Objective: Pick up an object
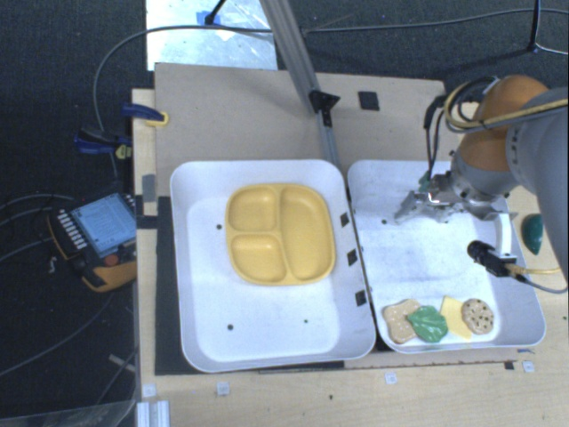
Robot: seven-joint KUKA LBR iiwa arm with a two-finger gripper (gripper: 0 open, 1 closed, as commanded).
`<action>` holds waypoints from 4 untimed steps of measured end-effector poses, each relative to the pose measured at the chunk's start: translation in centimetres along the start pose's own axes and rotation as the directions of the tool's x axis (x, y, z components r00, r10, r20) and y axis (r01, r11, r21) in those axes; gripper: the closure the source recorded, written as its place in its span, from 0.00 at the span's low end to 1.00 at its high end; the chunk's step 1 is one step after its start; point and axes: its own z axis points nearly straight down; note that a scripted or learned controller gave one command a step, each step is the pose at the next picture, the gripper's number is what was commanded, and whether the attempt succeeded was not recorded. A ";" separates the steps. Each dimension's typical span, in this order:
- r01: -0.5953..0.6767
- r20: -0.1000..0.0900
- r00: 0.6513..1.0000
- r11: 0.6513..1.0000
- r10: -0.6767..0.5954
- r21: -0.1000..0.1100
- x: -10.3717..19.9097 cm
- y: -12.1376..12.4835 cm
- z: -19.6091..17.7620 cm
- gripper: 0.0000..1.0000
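- The things I could pick up lie in a row along the near edge of the right-hand shallow white bin (418, 261): a tan toy slice shaped like bread (399, 319), a green crinkled toy leaf (429, 325), a yellow toy cheese wedge (455, 318) and a round tan toy cookie with dark specks (478, 315).
- The leaf touches the bread slice on one side and overlaps the cheese wedge on the other; the cookie sits against the wedge, nearest the bin's right wall.
- My gripper (425, 205) is over the far half of this same bin, above bare white floor and well apart from the row of toy food.
- I cannot tell from this view whether my gripper is open or closed, and none of the four pieces is in it.
- My grey arm with the orange band (502, 105) reaches in from the right, bending over the bin's far right corner.
- The left-hand shallow white bin (267, 323) holds a yellow plastic plate with three compartments (280, 234), lying flat in its far half.
- Both bins rest on a brown cardboard sheet (231, 105).
- A grey metal pole (292, 38) slants across the far side of the cardboard.
- Left of the bench, a small device with a blue screen (100, 224) lies on dark carpet.
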 end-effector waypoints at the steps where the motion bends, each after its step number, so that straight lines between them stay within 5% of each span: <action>1: 0.000 0.002 1.000 1.000 0.000 -0.006 -0.1 0.2 -1.5 1.00; 4: 0.005 0.001 1.000 1.000 -0.005 -0.007 -0.2 0.6 -16.9 1.00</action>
